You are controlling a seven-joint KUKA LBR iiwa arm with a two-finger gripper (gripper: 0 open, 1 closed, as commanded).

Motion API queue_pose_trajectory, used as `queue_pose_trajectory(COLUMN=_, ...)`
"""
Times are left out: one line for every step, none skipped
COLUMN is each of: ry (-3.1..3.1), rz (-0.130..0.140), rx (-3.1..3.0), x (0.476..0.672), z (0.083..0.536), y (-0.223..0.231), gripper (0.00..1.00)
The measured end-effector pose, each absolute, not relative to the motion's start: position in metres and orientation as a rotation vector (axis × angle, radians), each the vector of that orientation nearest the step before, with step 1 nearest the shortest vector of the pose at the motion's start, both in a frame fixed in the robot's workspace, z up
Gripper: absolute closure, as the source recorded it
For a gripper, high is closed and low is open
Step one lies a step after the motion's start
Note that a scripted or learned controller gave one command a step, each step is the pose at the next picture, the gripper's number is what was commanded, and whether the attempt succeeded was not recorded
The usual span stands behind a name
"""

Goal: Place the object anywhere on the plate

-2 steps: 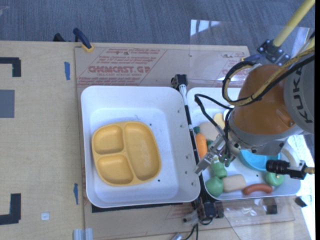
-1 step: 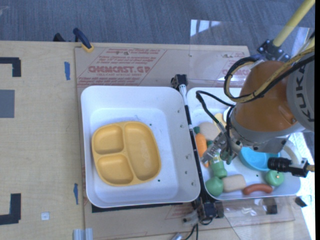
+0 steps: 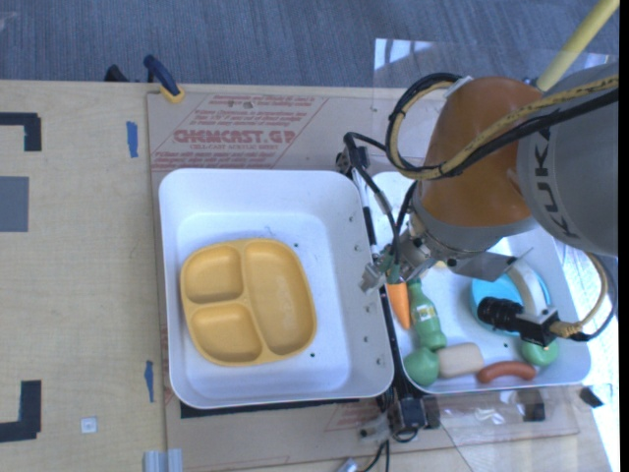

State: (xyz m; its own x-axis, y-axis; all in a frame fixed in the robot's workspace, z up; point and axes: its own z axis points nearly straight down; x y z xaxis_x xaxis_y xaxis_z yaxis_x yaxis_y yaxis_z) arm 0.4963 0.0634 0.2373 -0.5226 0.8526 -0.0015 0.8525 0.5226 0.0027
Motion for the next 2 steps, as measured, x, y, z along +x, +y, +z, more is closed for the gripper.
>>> queue_pose_trajectory(ry=2.818, rz=0.007, rx=1.385, x=0.479, z=0.2636, y=0.1584, gripper=1.0)
queue_pose_trajectory(ry=2.814, rz=0.001, rx=1.393, x=0.4796, z=0.2628, y=0.155, gripper=0.0)
